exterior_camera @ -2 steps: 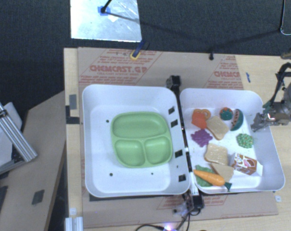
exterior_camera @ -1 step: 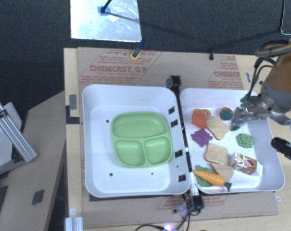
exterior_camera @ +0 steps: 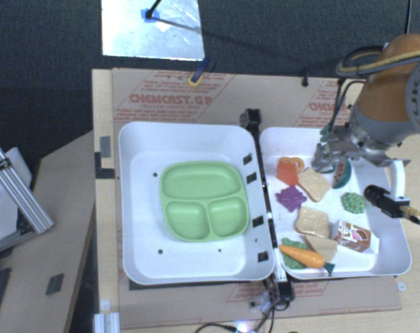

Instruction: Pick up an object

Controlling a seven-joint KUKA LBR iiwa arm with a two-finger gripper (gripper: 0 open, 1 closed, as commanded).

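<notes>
- Nearest the camera, along the front of the right bin (exterior_camera: 401,261), lies a toy carrot (exterior_camera: 303,256), orange with a green tip; it looks like hard, smooth plastic, light, and liable to roll, so a hold across its thick middle seems best.
- Just behind it sit two pale bread slices: one (exterior_camera: 312,220) flat, another (exterior_camera: 322,245) tucked against it. A third slice (exterior_camera: 313,184) lies farther back. All three look thin and stiff, so I judge them awkward to pinch from above except by an edge.
- Also in that bin, one each: a purple grape cluster (exterior_camera: 291,198), an orange block (exterior_camera: 289,170), a green bumpy piece (exterior_camera: 353,202), a small printed carton (exterior_camera: 353,236) and a teal-rimmed piece (exterior_camera: 343,174) beside the claw.
- Any of these could serve as the object; the orange block and the carton look the boxiest and least slippery.
- Over the back of the right bin hangs the claw (exterior_camera: 323,159), just above the third bread slice and the orange block; whether it is apart or together I cannot tell, and nothing is visibly held.
- One green divided plate (exterior_camera: 202,200) with three compartments sits in the left bin (exterior_camera: 141,164).
- Two bins stand side by side on the table (exterior_camera: 64,186).
</notes>
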